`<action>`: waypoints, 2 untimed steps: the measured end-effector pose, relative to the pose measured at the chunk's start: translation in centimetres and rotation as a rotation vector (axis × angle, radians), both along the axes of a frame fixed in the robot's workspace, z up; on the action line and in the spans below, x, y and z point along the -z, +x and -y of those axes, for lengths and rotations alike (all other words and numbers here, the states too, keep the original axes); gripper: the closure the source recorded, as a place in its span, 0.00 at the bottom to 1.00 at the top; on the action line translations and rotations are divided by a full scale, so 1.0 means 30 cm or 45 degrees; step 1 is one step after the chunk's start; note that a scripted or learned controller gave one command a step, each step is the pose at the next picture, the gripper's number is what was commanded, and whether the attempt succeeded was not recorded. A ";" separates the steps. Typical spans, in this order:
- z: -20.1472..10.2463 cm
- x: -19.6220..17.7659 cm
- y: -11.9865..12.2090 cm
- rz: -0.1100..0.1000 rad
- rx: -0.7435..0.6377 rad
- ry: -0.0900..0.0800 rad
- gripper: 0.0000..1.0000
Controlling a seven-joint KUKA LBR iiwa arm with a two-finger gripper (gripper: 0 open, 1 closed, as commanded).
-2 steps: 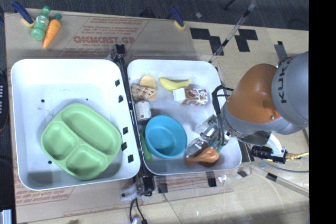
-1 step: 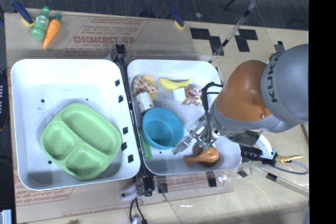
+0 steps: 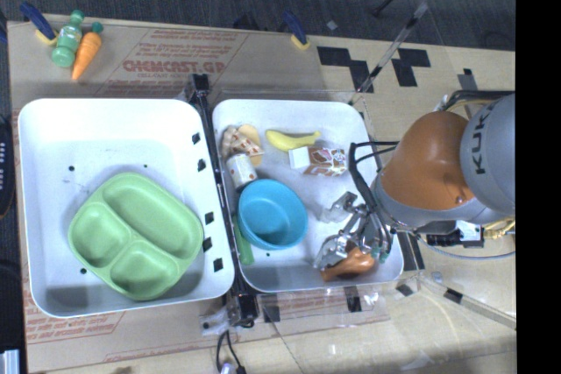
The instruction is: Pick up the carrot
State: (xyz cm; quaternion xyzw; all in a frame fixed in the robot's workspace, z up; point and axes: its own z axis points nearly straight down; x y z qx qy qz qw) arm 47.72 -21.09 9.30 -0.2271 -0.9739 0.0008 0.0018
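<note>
Where the right-hand shallow white plastic bin (image 3: 289, 111) meets its near right corner, a small orange carrot (image 3: 354, 262) lies on the bin floor, a stubby, smooth, toy-like shape with a darker brownish end toward the left. The metal two-finger pincer (image 3: 344, 246) of the grey arm with the glossy orange band (image 3: 427, 164) is right over it, its shiny fingertips touching or nearly touching the carrot's upper side; I cannot tell whether the fingers are apart or together, nor whether the carrot sits between them.

Just left of the carrot stands a round blue plastic bowl (image 3: 273, 212), smooth and deep. Beyond it lie a curved yellow banana (image 3: 292, 138), a small printed packet in red and white (image 3: 327, 158) and a pale beige lumpy toy (image 3: 240, 140), with a short white cylinder (image 3: 240, 168) close to the bowl's rim.

The left-hand white bin (image 3: 53, 123) carries a light green plastic tray with three rounded compartments (image 3: 136, 234), set at a tilt.

On the brown cardboard-covered bench (image 3: 175, 57), beyond the bins at the far left, rest a second orange carrot with a green top (image 3: 86, 53) and a green bottle-shaped toy (image 3: 67, 41) side by side.
</note>
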 end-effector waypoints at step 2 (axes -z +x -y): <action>-0.003 -0.333 0.409 0.014 0.414 -0.006 0.00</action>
